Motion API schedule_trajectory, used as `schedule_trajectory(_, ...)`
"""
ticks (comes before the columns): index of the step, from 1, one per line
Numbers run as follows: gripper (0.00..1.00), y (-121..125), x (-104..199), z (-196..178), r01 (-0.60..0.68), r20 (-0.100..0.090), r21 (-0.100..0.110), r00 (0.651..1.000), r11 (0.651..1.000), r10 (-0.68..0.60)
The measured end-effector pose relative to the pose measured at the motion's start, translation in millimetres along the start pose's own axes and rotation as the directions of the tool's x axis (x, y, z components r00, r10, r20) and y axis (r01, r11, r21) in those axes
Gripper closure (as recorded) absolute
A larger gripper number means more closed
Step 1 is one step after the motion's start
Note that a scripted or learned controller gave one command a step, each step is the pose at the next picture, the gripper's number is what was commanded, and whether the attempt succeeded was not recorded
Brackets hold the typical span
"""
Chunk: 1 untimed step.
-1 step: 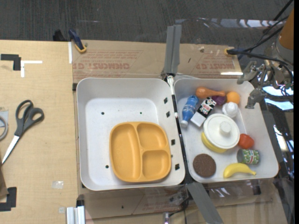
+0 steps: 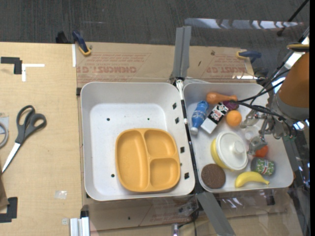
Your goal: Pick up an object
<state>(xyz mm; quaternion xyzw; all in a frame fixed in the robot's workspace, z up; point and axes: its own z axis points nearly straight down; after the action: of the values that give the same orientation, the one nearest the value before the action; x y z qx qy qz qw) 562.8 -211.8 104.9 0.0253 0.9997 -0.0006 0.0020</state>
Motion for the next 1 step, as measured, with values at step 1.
schedule_trajectory(1,0.00,21.1,-65.3,10.0,-0.109,0.004,0.000,0.994,0.994,0.109)
